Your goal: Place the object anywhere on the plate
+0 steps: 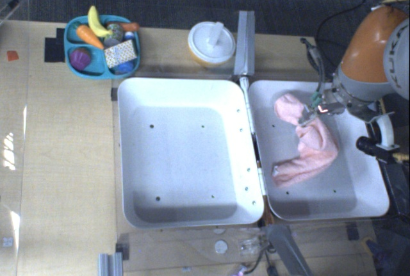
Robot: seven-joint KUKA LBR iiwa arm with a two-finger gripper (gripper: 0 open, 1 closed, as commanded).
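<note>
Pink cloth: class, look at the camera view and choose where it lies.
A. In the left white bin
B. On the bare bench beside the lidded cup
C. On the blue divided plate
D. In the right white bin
D. The pink cloth lies crumpled on the floor of the right white bin, under the arm's pincer; the blue divided plate with toy food sits far off at the bench's back left.

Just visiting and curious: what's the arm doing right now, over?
Gripper down over the right bin, at the pink cloth. Cloth lies crumpled in that bin, not lifted. Blue plate far left, holding toy food.
</note>
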